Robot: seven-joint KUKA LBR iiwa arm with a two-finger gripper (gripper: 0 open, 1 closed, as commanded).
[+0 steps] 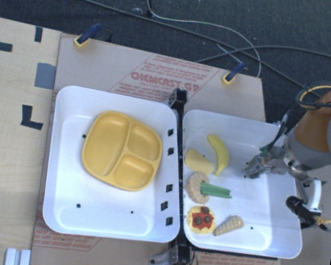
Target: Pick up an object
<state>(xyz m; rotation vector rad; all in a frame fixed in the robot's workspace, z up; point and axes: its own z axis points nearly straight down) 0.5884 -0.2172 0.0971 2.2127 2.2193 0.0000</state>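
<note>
A grey arm with an orange band reaches in from the right, its end effector point(255, 169) low over the right bin point(273, 243) on the worktop point(1, 131); whether it is wide or narrow cannot be told from here. Beside it lie a banana point(218, 152), a pale yellow piece point(199, 161), a green stick point(215, 191) across a round biscuit point(196, 187), a small pizza point(201, 219) and a cone point(229, 225) (all toy-like). The left bin point(59, 161) carries a yellow divided plate point(122, 150).
</note>
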